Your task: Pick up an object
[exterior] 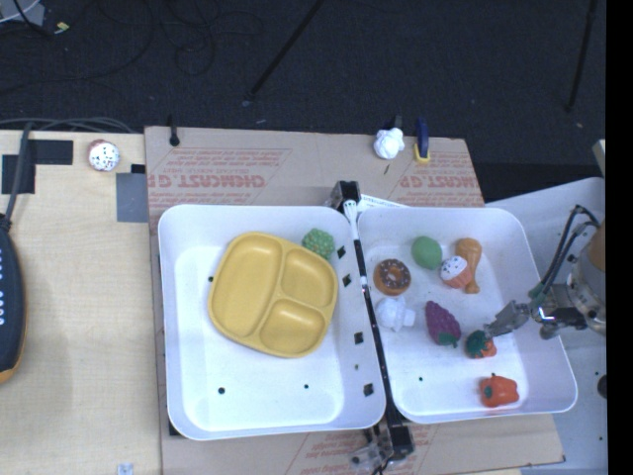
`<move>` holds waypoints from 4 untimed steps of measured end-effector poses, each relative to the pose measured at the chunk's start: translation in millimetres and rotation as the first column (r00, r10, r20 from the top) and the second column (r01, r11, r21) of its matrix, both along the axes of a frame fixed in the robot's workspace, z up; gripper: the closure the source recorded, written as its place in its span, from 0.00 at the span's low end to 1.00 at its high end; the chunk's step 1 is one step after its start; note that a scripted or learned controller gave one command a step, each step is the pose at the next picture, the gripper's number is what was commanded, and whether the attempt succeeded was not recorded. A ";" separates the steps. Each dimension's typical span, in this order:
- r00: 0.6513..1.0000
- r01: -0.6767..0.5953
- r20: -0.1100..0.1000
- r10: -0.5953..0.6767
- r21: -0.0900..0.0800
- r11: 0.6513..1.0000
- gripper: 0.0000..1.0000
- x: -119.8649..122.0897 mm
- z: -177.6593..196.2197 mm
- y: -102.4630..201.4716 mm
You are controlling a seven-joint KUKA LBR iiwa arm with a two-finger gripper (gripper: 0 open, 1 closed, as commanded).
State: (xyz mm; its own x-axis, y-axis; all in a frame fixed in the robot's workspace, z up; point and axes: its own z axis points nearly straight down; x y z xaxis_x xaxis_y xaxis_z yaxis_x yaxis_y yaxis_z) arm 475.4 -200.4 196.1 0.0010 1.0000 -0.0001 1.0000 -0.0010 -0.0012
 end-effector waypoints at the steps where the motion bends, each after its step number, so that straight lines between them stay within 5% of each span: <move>1: 1.000 0.001 -0.001 -0.001 0.001 1.000 1.00 -0.4 9.8 -1.1; 2: 1.000 -0.006 0.001 0.006 0.002 1.000 1.00 1.0 35.5 50.5; 3: 1.000 -0.011 -0.003 0.011 0.006 1.000 1.00 0.6 31.1 157.7; 4: 1.000 -0.010 0.011 0.010 0.004 1.000 1.00 1.8 149.4 224.5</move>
